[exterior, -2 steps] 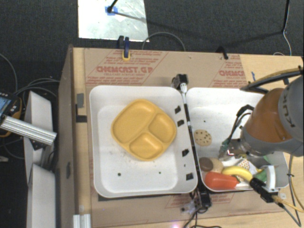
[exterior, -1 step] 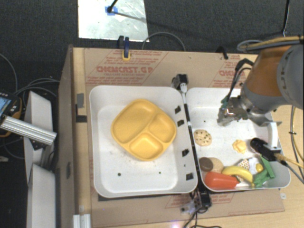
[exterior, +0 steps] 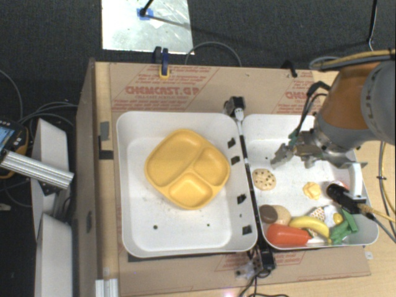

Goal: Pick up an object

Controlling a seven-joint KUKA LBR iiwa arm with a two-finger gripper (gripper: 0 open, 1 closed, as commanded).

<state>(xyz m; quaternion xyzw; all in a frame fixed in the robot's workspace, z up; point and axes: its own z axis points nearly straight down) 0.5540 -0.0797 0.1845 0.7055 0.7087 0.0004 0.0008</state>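
The end effector (exterior: 289,151) hangs over the right bin (exterior: 272,127), above the cookie (exterior: 264,179); whether it's wide or narrow can't be told, and nothing shows in its grip. Right of the cookie lies a yellow piece (exterior: 312,190). Below the cookie sit a brown lump (exterior: 268,213), tomato (exterior: 286,234) and banana (exterior: 310,225). Left of the cookie, a yellow tray (exterior: 186,168) sits in the left bin (exterior: 133,166).

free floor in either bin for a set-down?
Left bin: bare strips around the yellow divided plate, widest along the near wall. Right bin: bare at the far-left corner, above the cookie. Crowded along its near edge: tomato, banana.
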